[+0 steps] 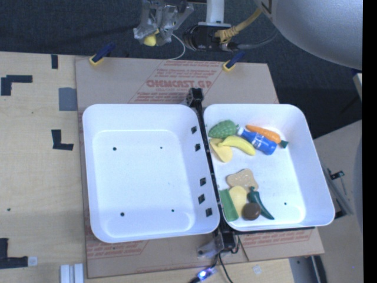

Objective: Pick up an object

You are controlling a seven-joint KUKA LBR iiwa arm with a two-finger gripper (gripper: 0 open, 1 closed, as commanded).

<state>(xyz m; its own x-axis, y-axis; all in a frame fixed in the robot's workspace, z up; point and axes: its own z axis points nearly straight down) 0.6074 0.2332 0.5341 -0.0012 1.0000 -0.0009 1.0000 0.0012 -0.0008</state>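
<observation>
The gripper (158, 29) is at the top of the view, above the dark floor area behind the bench, well apart from both bins. Between its fingers sits a small yellow object (151, 39); the fingers are pressed on it from both sides, so it is pinched and lifted high. What exactly this object is, I cannot tell, it is too small and partly hidden by the metal parts.

The left bin (94, 158) is white w/ a few small dark dots on its bottom. The right bin (306, 170) touches it along the middle edge and holds the other items, all in its left half approx.:
- green leafy piece (222, 128) near the top, next to the divider
- banana (238, 144) just below it, touching a pale yellow piece (222, 152)
- blue bottle (260, 141) beside the banana, w/ a carrot (264, 133) lying just above it
- beige bread-like slice (241, 177) lower down
- yellow block (237, 197), green stick (227, 205), brown round item (251, 212) and dark green pepper (260, 205), close together near the front wall

Both bins stand on a cardboard sheet (177, 84) w/ red print, held by blue-yellow clamps (101, 54) at its back corners. The big grey arm (318, 16) fills the top right corner.
</observation>
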